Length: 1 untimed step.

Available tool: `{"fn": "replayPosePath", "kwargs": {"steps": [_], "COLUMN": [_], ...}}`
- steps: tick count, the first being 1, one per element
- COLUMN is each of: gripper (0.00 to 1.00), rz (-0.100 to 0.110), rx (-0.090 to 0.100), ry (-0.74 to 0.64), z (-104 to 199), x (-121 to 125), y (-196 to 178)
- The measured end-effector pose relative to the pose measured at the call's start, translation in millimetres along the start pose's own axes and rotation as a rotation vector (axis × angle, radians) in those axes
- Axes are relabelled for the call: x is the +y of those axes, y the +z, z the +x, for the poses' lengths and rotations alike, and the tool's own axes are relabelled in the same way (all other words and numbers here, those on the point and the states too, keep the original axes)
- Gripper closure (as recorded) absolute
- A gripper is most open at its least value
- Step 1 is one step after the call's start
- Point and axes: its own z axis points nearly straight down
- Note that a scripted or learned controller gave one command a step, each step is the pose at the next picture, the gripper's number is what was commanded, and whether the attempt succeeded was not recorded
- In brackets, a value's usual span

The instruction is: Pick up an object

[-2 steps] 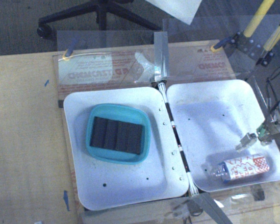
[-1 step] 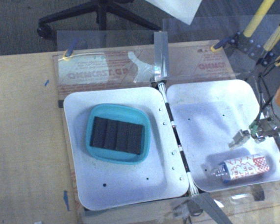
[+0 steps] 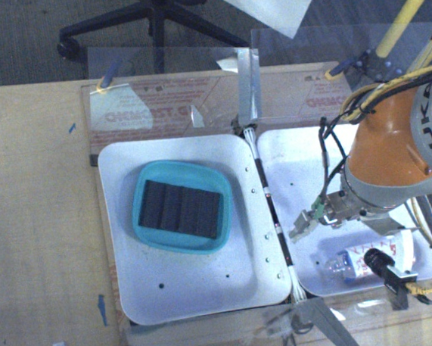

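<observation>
Just below and to the right of the gripper (image 3: 303, 225) lies a clear plastic bottle (image 3: 365, 258) with a white and red label, on its side in the right bin (image 3: 291, 161). Its long axis runs roughly left to right across the bin floor, cap end toward the left, near the bin's lower edge. The gripper hangs over the bin's middle-left, close to the divider between the bins, so the bottle sits near it but apart, not under it. Whether the gripper is open or closed cannot be told from this slanted view, and nothing can be seen held in it. A black part of the arm's fittings overlaps the bottle's right end, so that end is partly hidden.

The left bin (image 3: 136, 290) holds a teal tray (image 3: 143, 184), set at a slight tilt to the bin's edges, with a dark ribbed block (image 3: 181, 209) lying inside it. That pair is well apart from the gripper, across the divider. Judging from the layout, the bottle is the nearer thing to go for, and a grasp across its short width would likely suit it best.
</observation>
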Motion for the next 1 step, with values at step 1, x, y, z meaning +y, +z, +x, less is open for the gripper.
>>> {"fn": "replayPosePath", "kwargs": {"steps": [1], "gripper": [0.00], "rz": [-0.004], "rx": [-0.003], "ry": [0.122], "z": [-99.0], "x": [8.4], "y": [-0.9]}}
